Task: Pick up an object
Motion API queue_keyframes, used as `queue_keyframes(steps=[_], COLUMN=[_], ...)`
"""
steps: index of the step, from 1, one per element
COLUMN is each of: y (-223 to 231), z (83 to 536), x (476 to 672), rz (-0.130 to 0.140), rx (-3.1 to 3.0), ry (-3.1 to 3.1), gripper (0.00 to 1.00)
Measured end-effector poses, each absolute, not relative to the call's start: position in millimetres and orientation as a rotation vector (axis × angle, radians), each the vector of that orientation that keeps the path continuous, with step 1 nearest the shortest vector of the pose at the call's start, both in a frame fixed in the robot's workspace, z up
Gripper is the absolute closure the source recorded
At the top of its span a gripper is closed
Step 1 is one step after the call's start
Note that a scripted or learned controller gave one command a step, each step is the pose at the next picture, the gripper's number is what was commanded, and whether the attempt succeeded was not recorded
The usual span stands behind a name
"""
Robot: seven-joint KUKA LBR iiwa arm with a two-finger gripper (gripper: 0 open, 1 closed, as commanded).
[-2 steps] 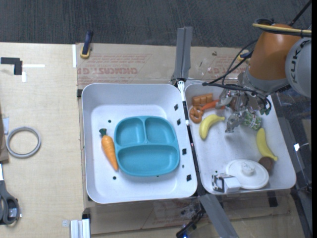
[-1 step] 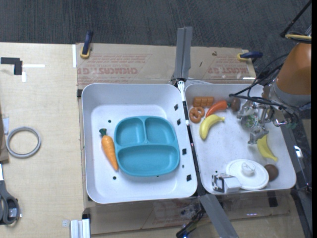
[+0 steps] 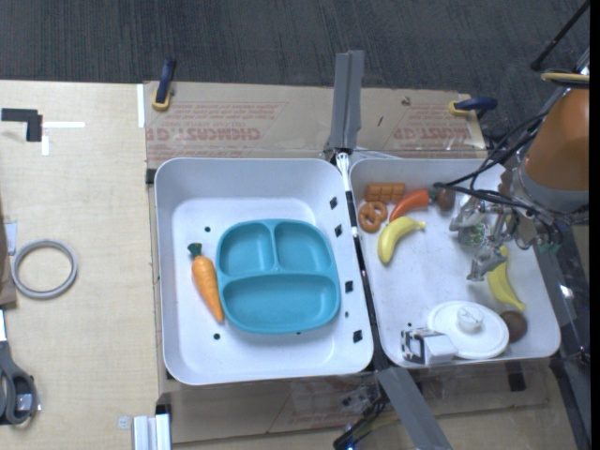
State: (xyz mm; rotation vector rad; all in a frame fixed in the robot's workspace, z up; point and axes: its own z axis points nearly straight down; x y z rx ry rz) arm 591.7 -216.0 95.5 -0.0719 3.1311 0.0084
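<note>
I see the gripper [image 3: 481,251] low in the right bin [image 3: 427,284], just beside a banana [image 3: 505,287]; can't tell its grip state.

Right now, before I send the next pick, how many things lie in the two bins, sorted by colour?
Yellow: 2, banana, second banana
Orange: 4, carrot, chili pepper, pretzel, waffle piece
Blue: 1, divided plate
White: 1, lidded dish
Brown: 2, round pieces
Total: 10
</note>
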Motion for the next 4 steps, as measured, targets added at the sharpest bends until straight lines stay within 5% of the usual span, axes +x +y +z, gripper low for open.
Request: queue_keyframes(steps=[1, 2, 3, 4], y=[-213.3, -213.2, -203.7, -189.0], z=[94.0, 103.2, 248.5, 264.1], x=[533.1, 534.4, 581.8, 650.7], rz=[0.013, 0.008, 0.001, -0.001], rx=[0.129, 0.125, 0.342, 0.168], ry=[3.131, 3.129, 3.120, 3.131], gripper=[0.00, 1.00, 1.00, 1.00])
